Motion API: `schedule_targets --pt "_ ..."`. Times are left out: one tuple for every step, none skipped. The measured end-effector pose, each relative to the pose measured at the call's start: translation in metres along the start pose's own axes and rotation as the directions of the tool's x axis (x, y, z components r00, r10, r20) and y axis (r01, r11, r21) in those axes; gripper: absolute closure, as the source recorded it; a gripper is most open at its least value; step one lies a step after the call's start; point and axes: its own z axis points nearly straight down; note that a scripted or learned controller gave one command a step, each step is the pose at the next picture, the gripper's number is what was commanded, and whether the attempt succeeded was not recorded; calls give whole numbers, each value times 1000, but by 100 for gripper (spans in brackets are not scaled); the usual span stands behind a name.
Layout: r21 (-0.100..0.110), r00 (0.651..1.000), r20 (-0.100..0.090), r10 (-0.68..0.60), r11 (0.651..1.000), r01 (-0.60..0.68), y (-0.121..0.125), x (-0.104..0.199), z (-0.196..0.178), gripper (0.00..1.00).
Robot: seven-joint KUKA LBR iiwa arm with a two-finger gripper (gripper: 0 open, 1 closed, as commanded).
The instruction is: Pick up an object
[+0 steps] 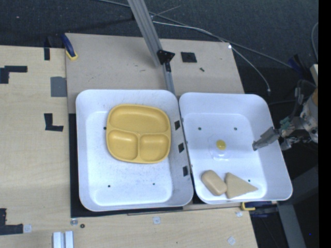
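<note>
The right bin point(258, 107) holds a small yellow round piece point(221, 145) near its middle. At its front lie a tan oblong block point(213, 182) and a tan wedge point(239, 186), side by side and touching. My gripper point(265, 138) reaches in over the right rim of this bin, low and slanted toward the yellow piece, well apart from it. Nothing shows in its grasp. A yellow divided plate point(138, 133) lies flat in the left bin point(88, 154).
A grey metal pole point(150, 30) slants down from the top to the gap between the bins. Cables point(248, 61) trail across the dark floor behind the right bin. The wooden bench point(31, 138) extends to the left.
</note>
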Motion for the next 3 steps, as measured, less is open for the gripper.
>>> schedule_targets --pt "6 1000 -2 1 1000 -1 1 0 64 0" --pt "4 1000 -2 1 1000 -1 1 3 108 0" --pt "-2 1000 1 1 1000 -1 1 3 160 0"
